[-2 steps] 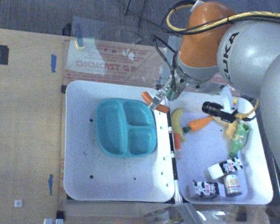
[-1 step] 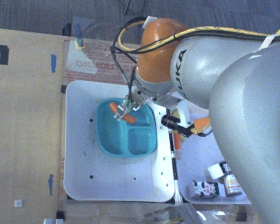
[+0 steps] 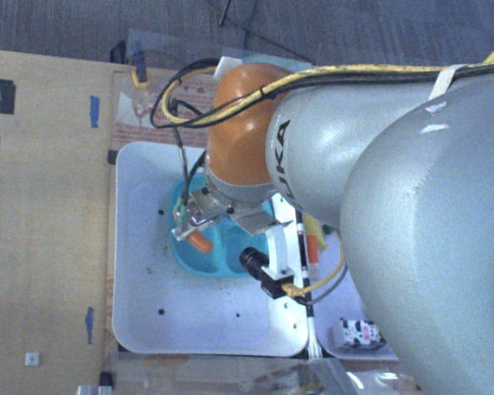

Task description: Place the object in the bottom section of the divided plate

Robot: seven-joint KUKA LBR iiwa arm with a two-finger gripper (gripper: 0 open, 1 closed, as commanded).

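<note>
gripper (image 3: 189,222): over the plate's left part, fingers' spread cannot be told from this angle | carrot (image 3: 198,241): orange piece just below the fingertips, lying in the plate, touching or gripped unclear | plate (image 3: 215,263): blue, under the gripper, mostly hidden by the wrist | bin (image 3: 183,316): white, around the plate | arm (image 3: 338,158): behind, to the right

The big grey arm (image 3: 387,188) reaches over a white bin (image 3: 192,317). Its gripper (image 3: 188,221) hangs low over a blue divided plate (image 3: 215,263). A small orange object (image 3: 199,242) lies on the plate, just below the fingers and very close to them. A small black and white thing (image 3: 357,333) sits far off to the fingers' right.
</note>
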